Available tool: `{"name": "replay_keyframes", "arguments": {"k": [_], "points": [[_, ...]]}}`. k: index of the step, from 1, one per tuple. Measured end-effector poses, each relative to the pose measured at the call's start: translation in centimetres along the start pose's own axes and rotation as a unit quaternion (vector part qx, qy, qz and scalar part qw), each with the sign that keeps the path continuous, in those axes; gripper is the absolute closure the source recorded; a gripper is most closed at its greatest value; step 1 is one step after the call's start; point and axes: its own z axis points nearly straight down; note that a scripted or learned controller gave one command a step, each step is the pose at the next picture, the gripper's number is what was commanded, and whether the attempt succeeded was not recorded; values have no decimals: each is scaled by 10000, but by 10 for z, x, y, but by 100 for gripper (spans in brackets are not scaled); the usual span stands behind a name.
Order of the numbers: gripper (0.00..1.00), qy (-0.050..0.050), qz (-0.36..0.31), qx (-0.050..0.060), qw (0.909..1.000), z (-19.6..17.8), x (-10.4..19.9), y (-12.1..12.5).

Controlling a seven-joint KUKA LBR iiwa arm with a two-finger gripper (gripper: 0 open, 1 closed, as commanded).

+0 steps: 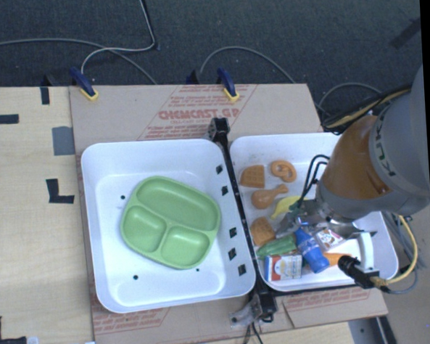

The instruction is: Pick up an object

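Cardboard-covered tabletop with two white bins: the gripper, its opening indiscernible, is lowered among toy foods in the right bin, a blue bottle nearest; nothing is seen lifted.

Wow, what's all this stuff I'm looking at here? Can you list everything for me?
Bins: 2, white, side by side on the bench; left bin, right bin.
Divided plate: 1, light green, in the left bin.
Toy foods: about 4, orange-brown, in the left part of the right bin.
Bottle: 1, blue, in the right bin near the gripper.
Small carton: 1, white and red, at the right bin's near edge.
Cardboard sheet: 1, brown with red print, under the bins.
Clamps: 2, blue and yellow, on the cardboard's far edge.
Cables: several, pale, on the dark floor.
Arm: 1, grey with an orange band, over the right bin.
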Motion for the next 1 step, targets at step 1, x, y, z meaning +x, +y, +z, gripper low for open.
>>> {"name": "replay_keyframes", "arguments": {"k": [1], "points": [[100, 24, -20, 23, 10000, -89, 88, 61]]}}
